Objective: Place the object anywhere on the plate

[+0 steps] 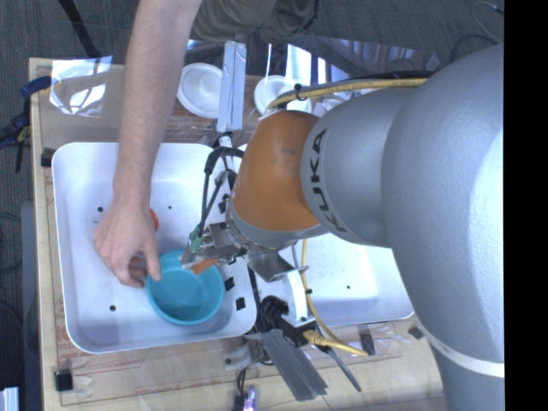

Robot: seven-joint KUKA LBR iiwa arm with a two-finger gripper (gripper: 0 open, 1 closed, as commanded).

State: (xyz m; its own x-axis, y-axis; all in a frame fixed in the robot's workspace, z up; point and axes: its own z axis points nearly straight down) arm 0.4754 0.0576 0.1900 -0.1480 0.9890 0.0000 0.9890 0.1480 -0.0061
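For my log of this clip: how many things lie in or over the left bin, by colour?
Blue: 1, the plate
Orange: 2, an orange object partly behind the person's hand, and an orange piece at the plate's rim near the gripper
Total: 3

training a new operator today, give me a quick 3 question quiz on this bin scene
1. True or false: a person's hand is inside the left bin.
2. What colour is the plate in the left bin? A) red B) blue C) green
3. Fill in: the hand touches the plate's ____ rim, the side facing away from the arm.

Key: 1 true. 2 B. 3 left. A small orange object lies at the plate's upper right edge, below the arm's wrist; whether it rests on the plate cannot be told.
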